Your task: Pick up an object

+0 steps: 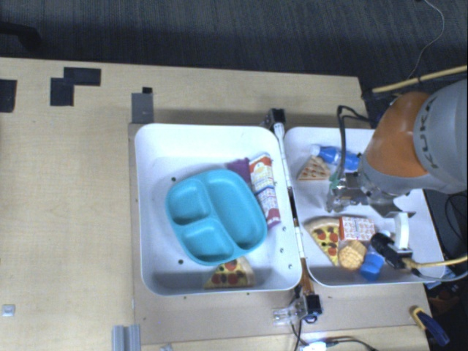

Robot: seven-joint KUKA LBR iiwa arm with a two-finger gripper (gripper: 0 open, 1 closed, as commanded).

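Dark carpet [219,13] runs across the top of the camera view, and below it you have the tan tabletop [66,196], with a few black tape patches [73,85] near its far left corner. Two shallow white bins sit side by side on it, touching along their inner rims.

In the left bin [150,218] a blue divided tray [216,214] lies at a slant and takes up most of the floor. A red and white packet [265,189] lies along the tray's right edge, close to the bin's inner wall, and a small purple piece [238,168] shows just beside the packet's upper end. A toy pizza slice [230,273] rests against the near wall, partly tucked under the tray's lower edge.

The arm [439,137], with its orange band [398,141], reaches over the right bin [316,265], and the hand [344,194] hangs near the middle of that bin. You cannot tell how far it is open, and nothing can be seen held in it.

The things you could pick lie all around it. Towards the far wall, a second pizza slice [314,169] lies just beside a blue and white bottle [329,154], whose right part is hidden by the arm. Just below the hand, a third pizza slice [325,236] lies flat, with a red and white box [356,229] touching its right side. A round waffle biscuit [351,254] sits against that slice's lower corner, and a blue block [371,265] lies just beside the biscuit near the bin's front wall.
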